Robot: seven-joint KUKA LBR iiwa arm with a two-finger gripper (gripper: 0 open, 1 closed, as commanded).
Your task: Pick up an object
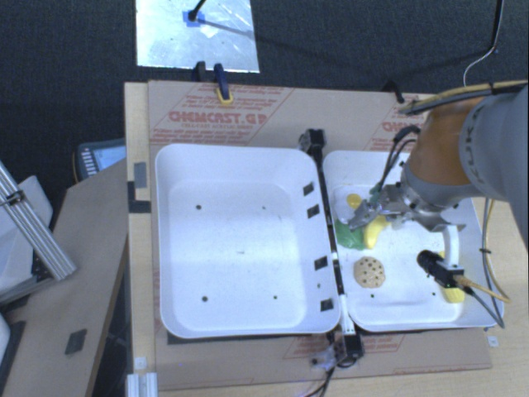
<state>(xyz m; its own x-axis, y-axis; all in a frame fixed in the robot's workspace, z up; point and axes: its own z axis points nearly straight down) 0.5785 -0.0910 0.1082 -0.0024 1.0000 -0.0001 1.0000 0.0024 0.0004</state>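
A shiny silver sheet (197,23) lies on dark carpet (66,56) at the upper left, a yellow clamp (222,87) sits at the top edge of the red-lettered brown board (248,110) below it, and an aluminium rail (33,230) crosses the left edge.

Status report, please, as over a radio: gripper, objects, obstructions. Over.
Gripper low in right bin, at yellow piece and green piece. Cookie apart, toward the front. Grasp unconfirmed; the two pieces crowd each other.

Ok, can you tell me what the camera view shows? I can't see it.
The grey robot arm's tool hangs low in the right-hand white bin, over a yellow piece and a green piece. A chocolate-chip cookie lies just beside them.
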